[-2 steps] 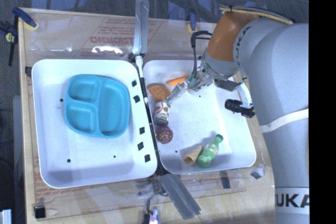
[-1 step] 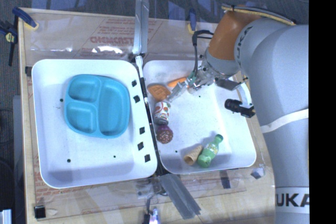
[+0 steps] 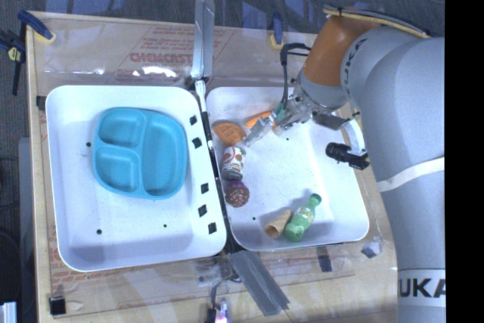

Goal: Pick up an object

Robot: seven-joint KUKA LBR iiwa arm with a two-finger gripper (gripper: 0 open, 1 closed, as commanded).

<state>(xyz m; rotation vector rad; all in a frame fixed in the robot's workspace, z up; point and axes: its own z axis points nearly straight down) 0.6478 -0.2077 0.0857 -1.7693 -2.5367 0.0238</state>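
The right bin [image 3: 336, 197] holds several small objects. An orange carrot-like piece [image 3: 255, 119] lies at its back beside a brown round bun [image 3: 229, 133]. Below them stand a small can [image 3: 233, 161] and a dark donut [image 3: 237, 195]. A cone [image 3: 277, 223] and a green bottle [image 3: 302, 217] lie near the front wall. My gripper [image 3: 259, 131] reaches in from the right, low over the back of this bin. It is right beside the carrot-like piece and the bun. Nothing is visibly lifted.
The left bin [image 3: 68, 238] holds a blue divided plate [image 3: 141, 152]. A metal divider [image 3: 203, 41] runs between the bins at the back. The grey arm [image 3: 393, 125] covers the right bin's right side. Bare floor shows in the right bin's middle.
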